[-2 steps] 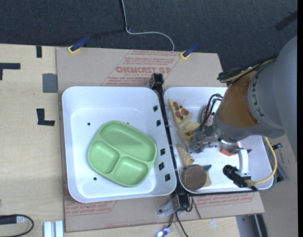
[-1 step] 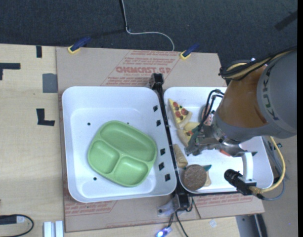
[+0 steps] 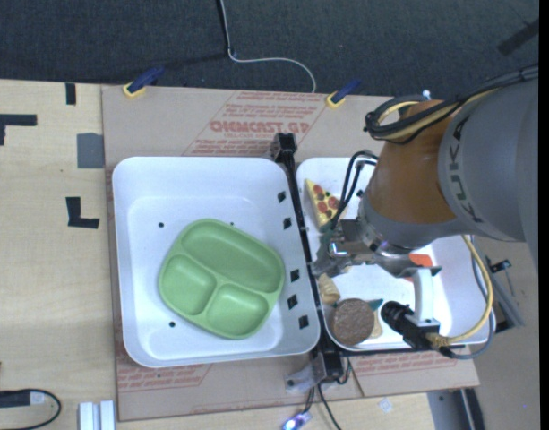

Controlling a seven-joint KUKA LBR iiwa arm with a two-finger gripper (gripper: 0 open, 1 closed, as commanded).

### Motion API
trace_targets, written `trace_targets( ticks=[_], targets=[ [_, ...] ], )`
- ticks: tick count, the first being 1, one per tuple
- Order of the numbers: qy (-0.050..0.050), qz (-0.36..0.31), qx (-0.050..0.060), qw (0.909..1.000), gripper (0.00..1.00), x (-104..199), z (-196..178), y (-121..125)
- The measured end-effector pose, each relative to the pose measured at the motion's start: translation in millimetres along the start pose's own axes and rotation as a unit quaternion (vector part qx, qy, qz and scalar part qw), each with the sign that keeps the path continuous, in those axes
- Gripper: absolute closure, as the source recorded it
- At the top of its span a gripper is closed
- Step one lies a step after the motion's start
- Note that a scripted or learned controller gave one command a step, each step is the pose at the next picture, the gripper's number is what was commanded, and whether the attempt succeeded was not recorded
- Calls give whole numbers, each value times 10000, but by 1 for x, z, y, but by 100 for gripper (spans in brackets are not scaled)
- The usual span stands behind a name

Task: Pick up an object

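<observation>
A green divided plate (image 3: 222, 278) lies in the left bin (image 3: 140, 186). In the right bin (image 3: 332, 170) I see a toy pizza slice (image 3: 323, 204) near the back left, a brown round cookie-like disc (image 3: 352, 322) at the front, a small tan piece (image 3: 328, 287) beside the divider, a teal bit (image 3: 374, 304) and an orange-red piece (image 3: 421, 260). My gripper (image 3: 335, 249) is down in the right bin's left side, between the pizza slice and the tan piece. The arm (image 3: 435, 177) covers much of this bin.
A black divider strip (image 3: 297, 240) runs between the two bins. Both bins sit on a cardboard sheet (image 3: 247, 124) on the wooden bench. A white cable (image 3: 256, 59) trails at the back, and blue-yellow clips (image 3: 144, 80) hold the cardboard corners.
</observation>
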State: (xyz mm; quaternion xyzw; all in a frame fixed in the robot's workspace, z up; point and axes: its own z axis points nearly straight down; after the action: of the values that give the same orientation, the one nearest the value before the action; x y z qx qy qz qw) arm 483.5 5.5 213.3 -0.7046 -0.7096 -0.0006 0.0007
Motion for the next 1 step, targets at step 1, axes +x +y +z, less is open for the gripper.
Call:
trace_targets(
  ticks=[1],
  targets=[
    [-13, 30, -72, 10000, 100, -27, -149, 1]
  ],
)
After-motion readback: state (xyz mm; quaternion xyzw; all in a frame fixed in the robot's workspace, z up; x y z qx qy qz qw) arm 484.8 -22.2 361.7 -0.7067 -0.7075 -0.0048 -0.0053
